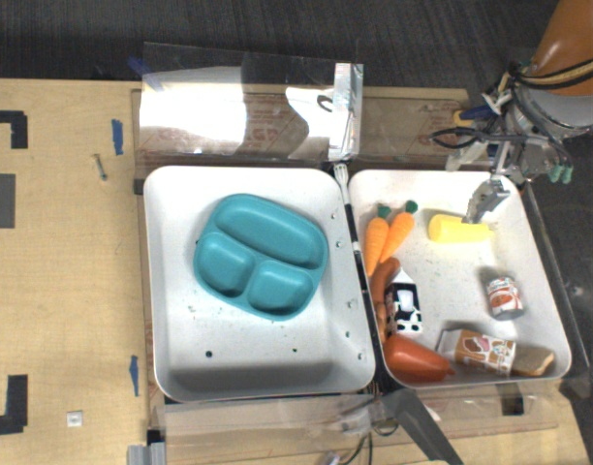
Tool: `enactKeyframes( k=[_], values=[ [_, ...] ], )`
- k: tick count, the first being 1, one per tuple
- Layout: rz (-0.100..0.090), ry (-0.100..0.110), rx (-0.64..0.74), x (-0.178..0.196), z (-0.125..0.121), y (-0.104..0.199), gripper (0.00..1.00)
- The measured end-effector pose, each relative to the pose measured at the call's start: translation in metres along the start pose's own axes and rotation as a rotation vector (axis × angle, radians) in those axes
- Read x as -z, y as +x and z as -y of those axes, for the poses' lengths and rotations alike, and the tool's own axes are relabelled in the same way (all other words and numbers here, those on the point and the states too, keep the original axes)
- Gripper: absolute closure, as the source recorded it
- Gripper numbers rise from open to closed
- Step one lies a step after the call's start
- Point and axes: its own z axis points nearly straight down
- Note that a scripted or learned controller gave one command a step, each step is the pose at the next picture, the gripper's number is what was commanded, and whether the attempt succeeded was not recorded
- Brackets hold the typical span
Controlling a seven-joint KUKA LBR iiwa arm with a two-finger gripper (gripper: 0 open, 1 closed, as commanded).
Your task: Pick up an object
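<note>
Yellow block (458, 228) lying flat at rear of right bin (548, 289), just below gripper (485, 201). Gripper over rear right of bin, fingertips at or just above block's right end; finger state: cannot tell. Nothing seen btwn fingers. Carrots (386, 235) at bin's left wall, small can (505, 295) right, carton (485, 351) at front. Teal divided tray (261, 254) in left bin (171, 289).

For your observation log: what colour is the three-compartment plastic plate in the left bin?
Teal, clearest in the camera view: the divided plate.
</note>
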Motion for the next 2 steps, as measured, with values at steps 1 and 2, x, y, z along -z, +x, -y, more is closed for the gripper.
enactKeyframes(
  k=[1, 2],
  values=[
    [-0.007, 0.0, 0.031, -0.085, 0.083, 0.036, 0.0],
    [0.002, 0.001, -0.12, -0.163, 0.087, 0.077, 0.0]
  ],
)
